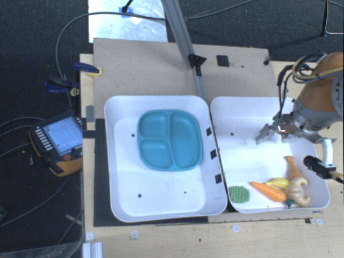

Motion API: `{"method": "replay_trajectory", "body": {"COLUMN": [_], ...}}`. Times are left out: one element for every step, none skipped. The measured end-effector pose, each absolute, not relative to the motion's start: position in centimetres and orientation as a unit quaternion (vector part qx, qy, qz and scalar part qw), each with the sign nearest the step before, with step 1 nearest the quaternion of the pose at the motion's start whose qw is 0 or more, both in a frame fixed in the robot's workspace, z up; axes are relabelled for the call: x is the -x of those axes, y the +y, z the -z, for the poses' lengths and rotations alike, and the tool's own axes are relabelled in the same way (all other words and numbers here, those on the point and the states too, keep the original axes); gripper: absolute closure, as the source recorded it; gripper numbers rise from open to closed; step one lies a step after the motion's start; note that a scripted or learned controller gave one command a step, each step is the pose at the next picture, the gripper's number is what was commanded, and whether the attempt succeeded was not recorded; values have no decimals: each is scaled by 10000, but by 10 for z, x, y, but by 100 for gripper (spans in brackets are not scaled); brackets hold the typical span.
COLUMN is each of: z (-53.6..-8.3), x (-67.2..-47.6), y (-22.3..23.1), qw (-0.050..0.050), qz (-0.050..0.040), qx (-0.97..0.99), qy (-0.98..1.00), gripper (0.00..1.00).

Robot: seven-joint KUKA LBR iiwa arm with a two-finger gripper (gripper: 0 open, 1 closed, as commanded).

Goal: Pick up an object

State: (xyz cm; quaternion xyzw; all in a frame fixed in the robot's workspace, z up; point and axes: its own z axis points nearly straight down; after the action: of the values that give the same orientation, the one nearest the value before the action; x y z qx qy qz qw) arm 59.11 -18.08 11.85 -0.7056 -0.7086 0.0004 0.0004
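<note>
White bins: two are sitting side by side on the surface [236, 71]; the left bin [121, 198] is carrying a blue divided plate [170, 140], the right bin [236, 112] is holding the toy food.
Task things: an orange carrot [267, 191], a yellow banana [278, 183], a green pea cluster [239, 193] and a pale ginger-like piece [299, 190] are lying bunched in the right bin's near corner.
Gripper [267, 133]: hovering over the right bin's middle, well apart from the food.
Fingers: looking narrow and holding nothing, though small and hard to read.
Progress: nothing is being lifted yet; reaching, closing and raising are all left.
Room: dark carpet, cables, clamps [70, 82] and a handheld controller [58, 144] are lying left of the surface.
</note>
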Motion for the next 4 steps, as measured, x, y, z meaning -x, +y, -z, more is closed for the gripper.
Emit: {"method": "replay_trajectory", "body": {"z": [-132, -184, -213, -205], "x": [-593, -604, -605, -590], "y": [-181, -186, -186, -133], "qw": [-24, -34, -25, 5], "qz": [9, 18, 15, 6], "qx": [7054, 7052, 7048, 7037], "qy": [-7088, -7090, -7094, -7105], "gripper": [100, 100, 100, 100]}}
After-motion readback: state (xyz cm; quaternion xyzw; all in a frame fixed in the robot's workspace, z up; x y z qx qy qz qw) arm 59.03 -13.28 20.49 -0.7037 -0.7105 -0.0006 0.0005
